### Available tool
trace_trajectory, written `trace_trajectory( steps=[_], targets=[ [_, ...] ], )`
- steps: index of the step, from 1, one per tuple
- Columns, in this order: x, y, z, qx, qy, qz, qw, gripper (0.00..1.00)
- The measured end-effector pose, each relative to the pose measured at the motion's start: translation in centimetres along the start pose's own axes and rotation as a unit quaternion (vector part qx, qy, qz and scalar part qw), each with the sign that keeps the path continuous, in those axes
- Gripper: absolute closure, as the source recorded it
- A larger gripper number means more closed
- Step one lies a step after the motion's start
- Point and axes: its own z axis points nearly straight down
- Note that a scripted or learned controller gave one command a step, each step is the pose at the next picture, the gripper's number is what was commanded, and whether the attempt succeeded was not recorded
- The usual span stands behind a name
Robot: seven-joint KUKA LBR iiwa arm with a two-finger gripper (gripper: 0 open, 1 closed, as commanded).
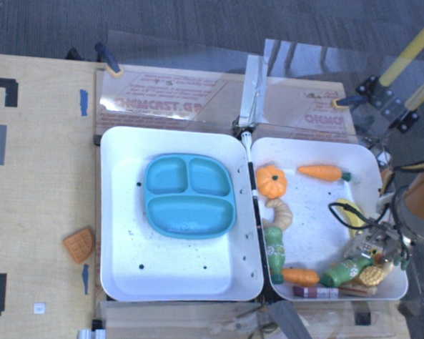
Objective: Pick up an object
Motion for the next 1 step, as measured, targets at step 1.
trace_trajectory(
  steps=[1],
  targets=[
    [-3.17,1.45,0.08,0.001,0.001,0.014,0.9999,0.00]
  ],
)
